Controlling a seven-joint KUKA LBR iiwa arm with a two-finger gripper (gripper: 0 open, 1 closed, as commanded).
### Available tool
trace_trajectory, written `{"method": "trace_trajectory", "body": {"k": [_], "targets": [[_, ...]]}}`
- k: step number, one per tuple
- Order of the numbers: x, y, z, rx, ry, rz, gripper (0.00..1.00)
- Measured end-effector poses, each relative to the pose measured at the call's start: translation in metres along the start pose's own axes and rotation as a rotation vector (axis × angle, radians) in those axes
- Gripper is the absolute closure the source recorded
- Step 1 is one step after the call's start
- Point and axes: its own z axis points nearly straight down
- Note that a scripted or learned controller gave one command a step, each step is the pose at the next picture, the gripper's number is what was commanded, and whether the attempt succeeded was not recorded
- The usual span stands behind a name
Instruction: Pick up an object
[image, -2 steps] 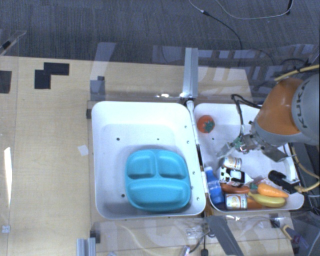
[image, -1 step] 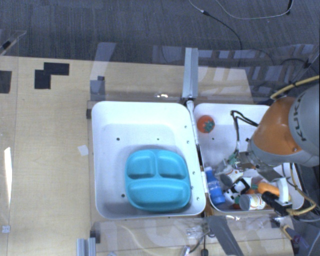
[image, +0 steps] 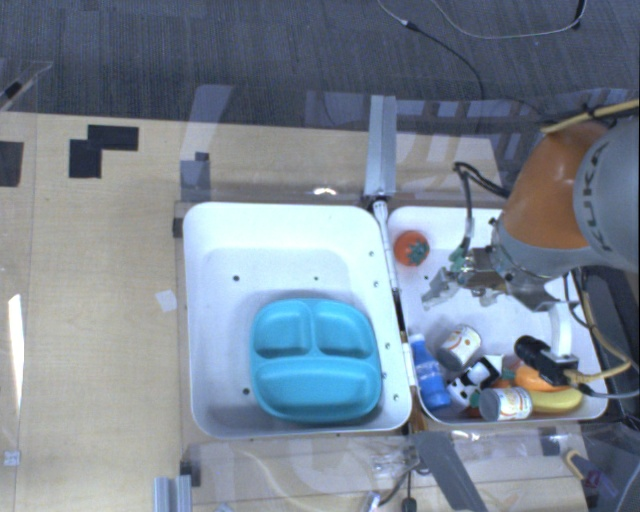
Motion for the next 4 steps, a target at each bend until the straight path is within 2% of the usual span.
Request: {"method": "trace_trajectory", "body": {"k": [1,2,3,4], "targets": [[-0.031,-0.043,0.089,-0.009,-0.006,-0.044,0.0],[0.019,-0.016,0.0,0.0,0.0,-0.197,0.0],[-0.037,0.033,0.096,-0.009,-0.003,-0.154,0.0],[-0.035,0.035,0.084,-0.013,-0.002,-0.161,1.0]]}}
